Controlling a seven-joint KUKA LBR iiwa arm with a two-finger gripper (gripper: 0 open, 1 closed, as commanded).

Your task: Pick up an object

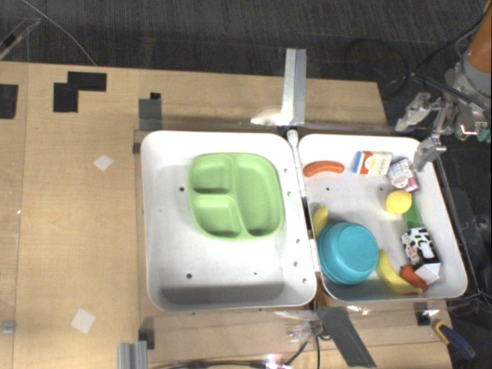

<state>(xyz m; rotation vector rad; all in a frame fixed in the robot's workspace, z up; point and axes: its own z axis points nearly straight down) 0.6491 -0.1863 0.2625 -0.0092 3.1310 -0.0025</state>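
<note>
Camera view puts the gripper (430, 133) at the upper right of the frame, over the far right corner of the right bin (453, 229). Its fingers are spread, with nothing between them; one pale fingertip hangs just above the bin's rim near a small purple-and-white packet (403, 174).

Objects to pick all lie in the right bin. Beside the packet sits a small orange-and-white carton (371, 162), and left of that a red sausage (324, 167) lies near the far wall. A yellow lemon (398, 202) rests just below the packet, with a green piece (415, 218) touching it from below. Farther down the right side stands a black-and-white cow-patterned carton (419, 246). A blue bowl (347, 252) fills the lower left of this bin; a yellow banana (392, 274) curves along its right side, and an orange piece (413, 277) lies on the banana's end. Another yellow item (320, 220) peeks out above the bowl, partly hidden, so its kind is unclear.

Open white floor remains in the middle of the right bin, between the sausage, lemon and bowl.

Lower left in the frame, the left bin (165, 206) holds a green divided tray (234, 194), with bare floor all around it.

The arm is cut off by the frame's right edge.
</note>
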